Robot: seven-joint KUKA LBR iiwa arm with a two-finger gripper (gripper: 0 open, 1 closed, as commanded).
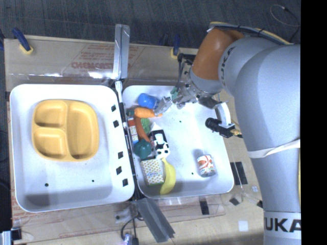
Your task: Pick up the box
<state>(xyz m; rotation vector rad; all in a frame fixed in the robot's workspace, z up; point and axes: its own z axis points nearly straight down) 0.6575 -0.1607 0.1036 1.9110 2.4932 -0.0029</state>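
I see the small patterned box (153, 171) lying at the near-left of the right bin (217, 185), wedged beside a banana (169, 178). My pincer (176, 97) hangs over the bin's far edge, well apart; whether it's open, I cannot tell.

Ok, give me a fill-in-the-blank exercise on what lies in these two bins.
1. The yellow divided tray lies in the ____ bin.
2. The small can lies in the ____ bin.
3. The banana beside the box is ____ in colour.
4. The carrot lies just below a ____ ball.

Missing words: left; right; yellow; blue
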